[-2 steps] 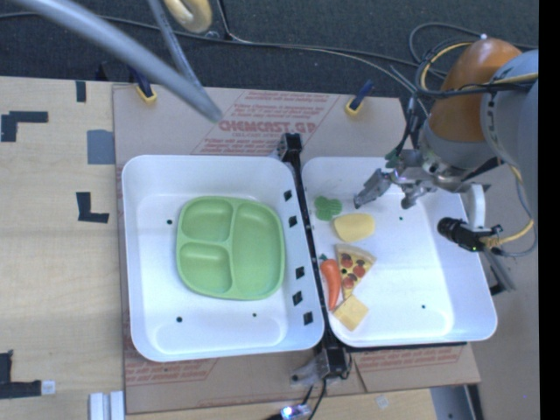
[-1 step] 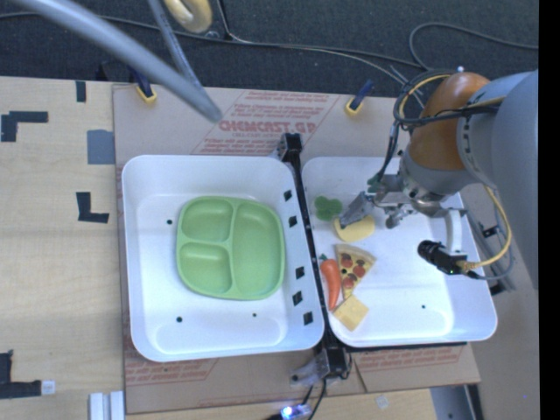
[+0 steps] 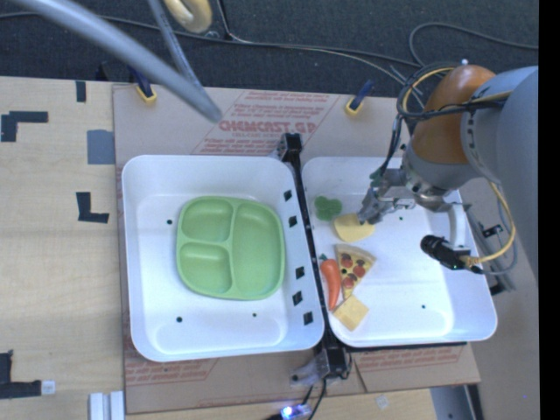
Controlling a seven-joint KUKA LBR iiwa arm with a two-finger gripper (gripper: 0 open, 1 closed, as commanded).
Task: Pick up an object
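Yellow food piece [image 3: 352, 228] lies right of frame centre, in your right bin [image 3: 437, 318]. Gripper [image 3: 371, 210] sits right on its upper edge; whether it's apart or together, you cannot tell.

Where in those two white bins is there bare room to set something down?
Right bin: bare floor between the toy foods and its right wall. Left bin: a bare margin around the green divided plate. Crowded by the divider: pizza slice, carrot, yellow pieces.
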